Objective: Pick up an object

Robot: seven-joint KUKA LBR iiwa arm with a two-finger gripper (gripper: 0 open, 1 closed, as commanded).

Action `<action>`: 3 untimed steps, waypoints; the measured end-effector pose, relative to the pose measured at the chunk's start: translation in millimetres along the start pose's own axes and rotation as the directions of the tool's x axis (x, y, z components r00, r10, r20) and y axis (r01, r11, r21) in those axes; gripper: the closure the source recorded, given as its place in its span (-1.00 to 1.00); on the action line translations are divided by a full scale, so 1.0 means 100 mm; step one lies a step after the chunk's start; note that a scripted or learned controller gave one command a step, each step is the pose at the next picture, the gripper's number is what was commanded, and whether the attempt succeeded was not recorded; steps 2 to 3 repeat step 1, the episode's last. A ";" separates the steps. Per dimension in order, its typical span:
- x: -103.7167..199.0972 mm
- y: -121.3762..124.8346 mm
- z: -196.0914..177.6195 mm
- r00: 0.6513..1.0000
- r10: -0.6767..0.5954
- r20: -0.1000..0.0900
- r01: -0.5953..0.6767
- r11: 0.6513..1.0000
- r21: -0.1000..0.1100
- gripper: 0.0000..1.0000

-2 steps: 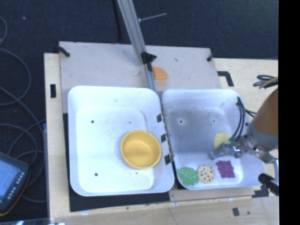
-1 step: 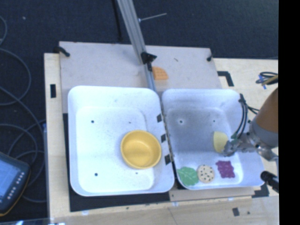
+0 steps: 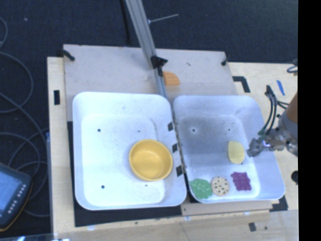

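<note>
A pale wooden bench (image 3: 57, 134) stands on a dark floor (image 3: 60, 14). A beige board (image 3: 110, 69) lies on the bench behind the bins. A grey aluminium rail (image 3: 140, 26) runs at a slant from the upper edge of the view down to the gap between the bins, with a black clamp (image 3: 158, 62) on it. An orange item (image 3: 171, 79) lies on the board just beside the rail. Black cables (image 3: 20, 109) loop over the floor at left. A dark tablet-like device (image 3: 12, 195) with a lit screen lies at lower left.

arm: enters from right | end effector (image 3: 257, 147): low, pointing left
</note>
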State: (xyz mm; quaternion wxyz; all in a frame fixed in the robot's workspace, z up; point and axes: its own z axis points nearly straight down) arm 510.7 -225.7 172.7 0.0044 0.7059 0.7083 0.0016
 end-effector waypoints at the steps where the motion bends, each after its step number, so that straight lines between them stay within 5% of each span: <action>1: 0.04 -0.03 -0.47 1.000 -0.001 -0.001 0.001 1.000 0.001 1.00; 3: 0.04 -0.03 -0.47 1.000 -0.001 -0.001 0.001 1.000 0.001 1.00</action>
